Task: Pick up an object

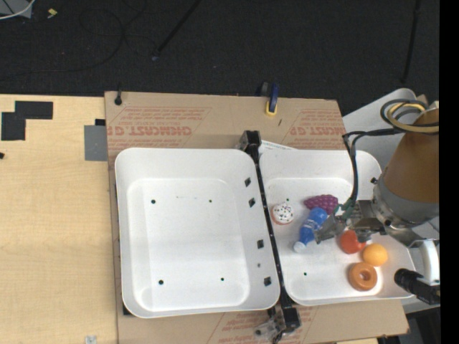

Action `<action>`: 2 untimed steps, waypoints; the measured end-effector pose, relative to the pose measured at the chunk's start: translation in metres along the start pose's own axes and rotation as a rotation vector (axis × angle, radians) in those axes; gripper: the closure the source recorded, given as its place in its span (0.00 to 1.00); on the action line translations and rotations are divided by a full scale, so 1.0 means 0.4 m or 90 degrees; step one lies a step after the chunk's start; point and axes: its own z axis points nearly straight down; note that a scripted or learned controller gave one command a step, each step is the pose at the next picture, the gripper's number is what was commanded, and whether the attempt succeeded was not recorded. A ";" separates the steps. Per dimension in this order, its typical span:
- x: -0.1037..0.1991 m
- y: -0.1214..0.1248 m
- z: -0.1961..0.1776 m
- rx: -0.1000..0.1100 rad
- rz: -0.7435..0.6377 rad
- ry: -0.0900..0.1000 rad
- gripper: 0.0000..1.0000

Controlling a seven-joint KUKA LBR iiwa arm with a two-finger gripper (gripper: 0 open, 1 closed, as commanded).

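The right bin (315, 165) holds several small objects. A purple bunch of grapes (321, 202) lies near its middle, with a white dotted ball (282, 213) to its left. A blue bottle (308, 234) lies slanted below the grapes. A red ball (349, 243), an orange fruit (374, 255) and an orange ring (363, 276) sit toward the front right. My gripper (337, 226) reaches in from the right and hangs low between the blue bottle and the red ball, close to both. Its tips are dark and small against the clutter.
The left bin (136, 192) stands beside the right one, parted from it by a black-clipped divider (259, 213). Both rest on brown cardboard (186, 124). The arm's orange band (423, 163) and cables (353, 170) hang over the right bin's right side.
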 end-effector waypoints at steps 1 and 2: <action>0.028 0.016 0.339 0.000 -0.001 0.000 0.00; 0.069 0.256 0.323 -0.006 -0.003 -0.002 0.00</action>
